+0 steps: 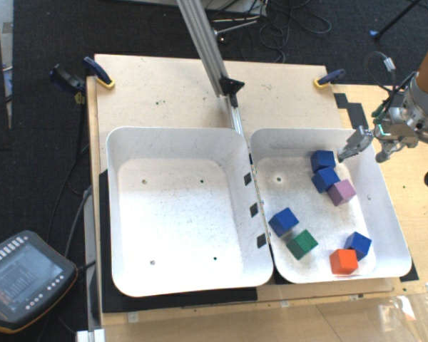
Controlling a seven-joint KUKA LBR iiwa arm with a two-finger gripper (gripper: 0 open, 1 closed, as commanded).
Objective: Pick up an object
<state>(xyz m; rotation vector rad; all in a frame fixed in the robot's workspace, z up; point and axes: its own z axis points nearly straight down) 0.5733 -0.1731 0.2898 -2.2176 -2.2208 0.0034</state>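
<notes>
The right bin (289,155) holds several cubes. Two blue cubes (322,161) (325,179) sit close together near its far right, with a purple cube (342,191) just in front of them. Toward the middle lie a blue cube (283,221) and a green cube (301,244). Another blue cube (358,245) and an orange cube (344,261) rest in the near right corner. My gripper (369,148) hangs over the bin's far right rim, just right of the two blue cubes. Its fingers (354,144) are spread open, and nothing is between them.
The left bin (171,205) lies beside the right one, and they meet at a ridge in the middle. A slanted metal pole (203,38) rises from behind the bins. A teach pendant (21,280) lies at the lower left, off the bench.
</notes>
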